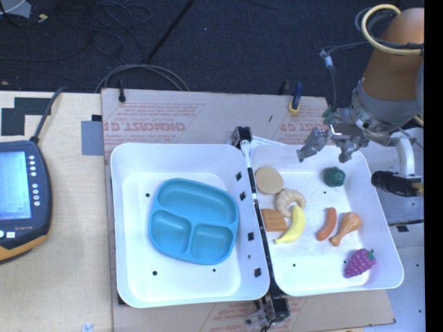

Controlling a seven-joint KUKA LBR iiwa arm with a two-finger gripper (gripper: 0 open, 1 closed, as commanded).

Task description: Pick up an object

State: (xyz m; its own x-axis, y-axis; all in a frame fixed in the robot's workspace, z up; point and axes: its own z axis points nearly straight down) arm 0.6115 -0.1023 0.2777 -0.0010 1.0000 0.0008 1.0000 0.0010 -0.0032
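A toy grape bunch [359,262] lies nearest the viewer in the right bin [387,272], well below the gripper [327,147]. Farther back lie a drumstick [345,228], a sausage [327,224], a banana [293,227], a waffle [273,220] and a croissant [290,199]. A round cookie [268,180] sits below and left of the gripper; a dark green vegetable [334,177] just below it. A blue divided tray [194,220] fills the left bin [131,254]. The gripper hovers over the right bin's far edge, fingers spread apart, holding nothing.
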